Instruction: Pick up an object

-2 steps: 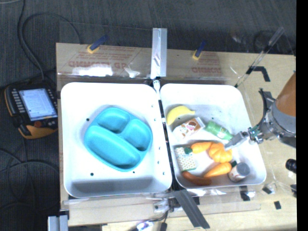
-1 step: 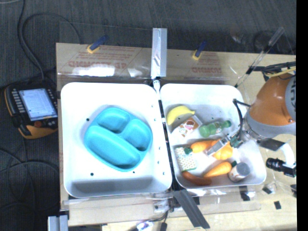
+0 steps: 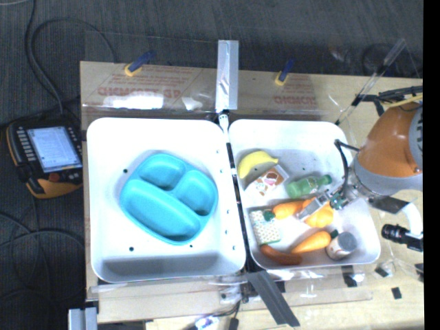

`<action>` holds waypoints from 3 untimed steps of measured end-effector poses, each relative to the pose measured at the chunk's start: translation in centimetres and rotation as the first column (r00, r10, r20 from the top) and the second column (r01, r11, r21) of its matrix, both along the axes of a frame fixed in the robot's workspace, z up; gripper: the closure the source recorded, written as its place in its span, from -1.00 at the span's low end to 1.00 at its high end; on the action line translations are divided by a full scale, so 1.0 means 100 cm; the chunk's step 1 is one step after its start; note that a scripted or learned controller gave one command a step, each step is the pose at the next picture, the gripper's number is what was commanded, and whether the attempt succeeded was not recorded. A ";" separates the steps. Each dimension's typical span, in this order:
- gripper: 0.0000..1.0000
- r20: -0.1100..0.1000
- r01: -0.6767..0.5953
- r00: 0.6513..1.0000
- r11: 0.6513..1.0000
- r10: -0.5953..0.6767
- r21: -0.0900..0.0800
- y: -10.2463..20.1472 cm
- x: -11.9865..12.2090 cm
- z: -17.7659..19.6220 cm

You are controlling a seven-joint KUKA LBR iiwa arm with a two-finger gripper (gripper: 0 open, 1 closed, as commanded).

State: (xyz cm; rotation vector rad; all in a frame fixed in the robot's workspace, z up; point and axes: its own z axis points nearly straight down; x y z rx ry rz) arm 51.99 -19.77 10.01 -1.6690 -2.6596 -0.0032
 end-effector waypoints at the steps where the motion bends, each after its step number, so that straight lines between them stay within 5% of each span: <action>1: 1.00 -0.005 0.251 0.968 0.968 -0.251 -0.003 0.058 0.030 0.084; 2: 1.00 0.003 0.430 0.903 0.903 -0.430 -0.003 0.059 0.049 0.031; 3: 1.00 -0.003 0.475 0.880 0.880 -0.475 -0.008 0.043 0.050 0.107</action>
